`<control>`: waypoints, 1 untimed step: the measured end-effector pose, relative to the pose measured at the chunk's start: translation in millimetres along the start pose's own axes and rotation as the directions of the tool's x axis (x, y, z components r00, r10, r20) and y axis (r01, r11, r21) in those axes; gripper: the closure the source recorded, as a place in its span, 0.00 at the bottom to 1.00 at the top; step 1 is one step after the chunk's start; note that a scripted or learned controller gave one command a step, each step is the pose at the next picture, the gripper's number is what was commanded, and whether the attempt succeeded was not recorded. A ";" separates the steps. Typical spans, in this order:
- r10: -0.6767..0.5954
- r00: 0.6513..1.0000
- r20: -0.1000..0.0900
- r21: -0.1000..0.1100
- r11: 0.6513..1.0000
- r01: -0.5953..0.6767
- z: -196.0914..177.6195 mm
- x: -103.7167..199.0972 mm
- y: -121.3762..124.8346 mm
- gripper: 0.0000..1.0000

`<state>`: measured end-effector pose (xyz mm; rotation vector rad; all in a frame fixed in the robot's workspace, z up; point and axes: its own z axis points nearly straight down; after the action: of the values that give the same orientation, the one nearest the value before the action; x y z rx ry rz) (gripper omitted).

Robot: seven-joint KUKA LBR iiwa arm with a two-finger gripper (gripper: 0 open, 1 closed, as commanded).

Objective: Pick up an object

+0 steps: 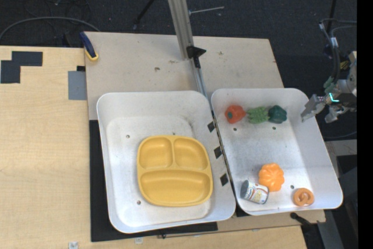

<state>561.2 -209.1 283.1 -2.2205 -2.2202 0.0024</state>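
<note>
The right bin [315,143] holds several toy foods. Along its far side lie a red tomato [235,114], a light green broccoli piece [257,115] and a dark green pepper [277,114]. Near its front sit an orange pepper [271,176], a small can on its side [254,192] and an orange ring [303,197]. My gripper [322,112] hovers over the bin's far right rim, to the right of the dark green pepper. It stands open with nothing between its fingers.
A yellow divided plate [173,171] lies in the left bin [116,125]. An upright metal post [179,14] stands behind the bins. A blue and yellow tool [88,45] lies at the bench's far left corner.
</note>
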 end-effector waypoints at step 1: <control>0.000 1.000 0.000 -0.001 1.000 0.000 -0.5 0.0 0.3 0.00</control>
<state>561.5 -209.1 283.6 -2.2211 -2.2211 0.0015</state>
